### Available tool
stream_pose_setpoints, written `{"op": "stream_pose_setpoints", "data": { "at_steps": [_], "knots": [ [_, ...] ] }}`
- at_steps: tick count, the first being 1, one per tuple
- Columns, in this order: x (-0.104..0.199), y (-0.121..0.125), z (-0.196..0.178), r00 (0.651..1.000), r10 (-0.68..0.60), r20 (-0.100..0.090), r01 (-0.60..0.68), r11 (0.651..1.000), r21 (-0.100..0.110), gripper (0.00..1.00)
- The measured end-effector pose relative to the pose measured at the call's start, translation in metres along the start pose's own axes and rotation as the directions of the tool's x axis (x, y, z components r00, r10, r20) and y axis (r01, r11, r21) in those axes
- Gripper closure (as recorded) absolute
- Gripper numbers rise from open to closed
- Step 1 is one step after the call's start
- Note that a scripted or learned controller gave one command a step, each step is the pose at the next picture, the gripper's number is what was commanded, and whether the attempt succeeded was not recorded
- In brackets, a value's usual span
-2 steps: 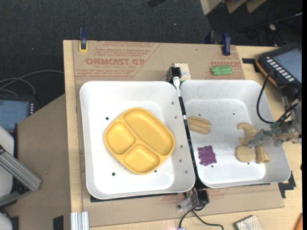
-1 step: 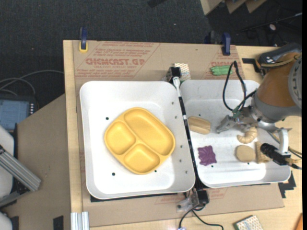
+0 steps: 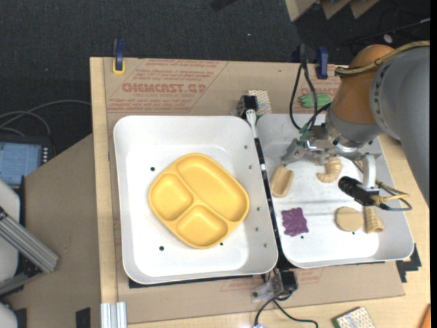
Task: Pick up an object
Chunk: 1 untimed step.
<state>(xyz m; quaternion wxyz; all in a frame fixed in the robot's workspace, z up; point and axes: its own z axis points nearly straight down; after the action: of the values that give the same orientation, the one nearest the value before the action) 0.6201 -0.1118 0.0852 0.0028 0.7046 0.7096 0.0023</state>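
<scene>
My gripper [image 3: 315, 154] hangs over the back part of the right bin [image 3: 389, 248], open, with nothing between its fingers. Just in front of it lies a curved tan piece [image 3: 330, 171], close to the right finger. A tan oblong piece [image 3: 280, 181] rests near the bin's left wall. Toward the front are a purple scrap [image 3: 294, 221], a round tan disc [image 3: 347, 217] and a ribbed tan cone [image 3: 373, 219] beside it. The arm's grey body and orange band hide the bin's back right corner.
The left bin [image 3: 130, 149] holds a yellow three-compartment plate [image 3: 198, 200]. A green object [image 3: 315, 101] lies on the bench behind the right bin. Blue clamps [image 3: 119, 55] sit on the bench's back edge.
</scene>
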Motion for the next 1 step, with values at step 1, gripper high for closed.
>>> {"op": "stream_pose_setpoints", "data": {
  "at_steps": [1],
  "knots": [
    [-0.0252,-0.0828,0.0004,1.0,0.011,-0.002,-0.011,1.0,0.014,0.0]
  ]
}}
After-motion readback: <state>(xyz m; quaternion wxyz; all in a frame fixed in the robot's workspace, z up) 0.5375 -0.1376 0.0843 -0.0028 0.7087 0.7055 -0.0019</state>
